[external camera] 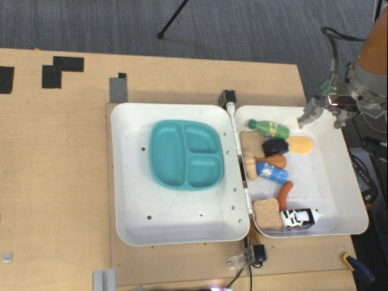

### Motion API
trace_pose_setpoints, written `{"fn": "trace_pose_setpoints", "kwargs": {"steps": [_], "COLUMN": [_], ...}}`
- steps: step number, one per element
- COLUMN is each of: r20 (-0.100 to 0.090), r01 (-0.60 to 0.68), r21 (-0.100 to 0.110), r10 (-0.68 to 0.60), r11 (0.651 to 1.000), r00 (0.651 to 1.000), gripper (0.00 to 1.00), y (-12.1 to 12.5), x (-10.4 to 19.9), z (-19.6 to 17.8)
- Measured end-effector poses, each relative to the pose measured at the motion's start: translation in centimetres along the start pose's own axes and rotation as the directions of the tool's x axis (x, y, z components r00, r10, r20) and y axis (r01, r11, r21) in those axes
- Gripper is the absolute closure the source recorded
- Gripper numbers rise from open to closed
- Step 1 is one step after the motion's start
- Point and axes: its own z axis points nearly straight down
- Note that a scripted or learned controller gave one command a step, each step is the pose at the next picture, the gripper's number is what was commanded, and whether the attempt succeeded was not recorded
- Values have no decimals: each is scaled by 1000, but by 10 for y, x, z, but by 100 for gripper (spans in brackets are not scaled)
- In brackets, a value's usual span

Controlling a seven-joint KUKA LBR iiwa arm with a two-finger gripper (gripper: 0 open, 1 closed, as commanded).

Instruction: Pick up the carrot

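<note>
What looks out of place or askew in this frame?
Nothing looks spilled or damaged. The toy food lies crowded along the left side of the right bin, the teal plate sits flat in the left bin, and the gripper hangs over the right bin's far edge.

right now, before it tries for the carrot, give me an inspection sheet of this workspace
surface: tan wooden bench bearing two shallow white bins
job's things: small orange carrot in the right bin, among other toys
clutter: teal divided plate in the left bin; green bottle, blue can, yellow piece, red sausage
grippers: tool above the right bin's far rim, holding nothing
cables: black cable by the arm
surroundings: grey carpet
</note>
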Motion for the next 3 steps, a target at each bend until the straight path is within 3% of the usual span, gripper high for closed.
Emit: {"fn": "trace_pose_setpoints", "kwargs": {"steps": [1,2,3], "r20": [-1,7,-2], "r01": [-48,-16,-302], "r21": [10,-14,-2], "r10": [48,16,302], "r11": [999,1000,953], "r00": [999,1000,953], "gripper": [0,0,0], "y": [-1,9,-38], "x": [-20,29,-11], "z": [166,188,194]}}
